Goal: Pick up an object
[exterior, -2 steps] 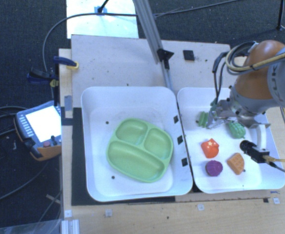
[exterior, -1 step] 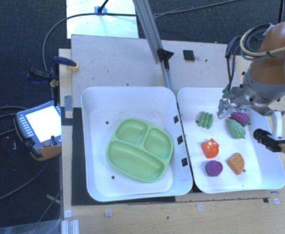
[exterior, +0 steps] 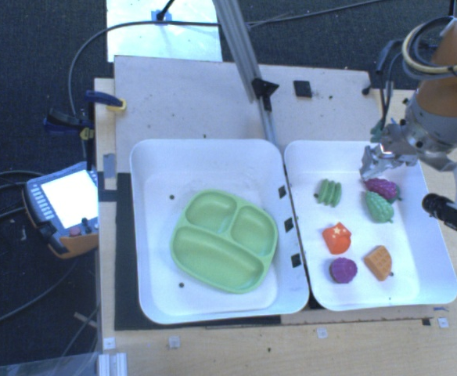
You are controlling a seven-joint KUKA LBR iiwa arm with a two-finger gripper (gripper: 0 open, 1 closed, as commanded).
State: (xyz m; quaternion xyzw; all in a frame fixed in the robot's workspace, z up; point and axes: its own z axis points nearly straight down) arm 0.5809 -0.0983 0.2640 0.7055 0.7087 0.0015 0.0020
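The purple grape toy [exterior: 382, 187] lies near the far right corner of the right bin [exterior: 440, 276], touching the green toy [exterior: 379, 207] just in front of it. Toward the bin's far left side lies a green pod [exterior: 328, 192]. Nearer the front edge are a red-orange toy [exterior: 336, 238], a purple toy [exterior: 343, 270] and an orange piece [exterior: 378, 262]. The left bin [exterior: 154, 210] carries a green divided tray [exterior: 224, 241]. The arm [exterior: 441, 92] comes in over the table's right edge, bent downward. The gripper [exterior: 377, 163] sits just above the grape toy, at its far side; whether it is open or closed I cannot tell.
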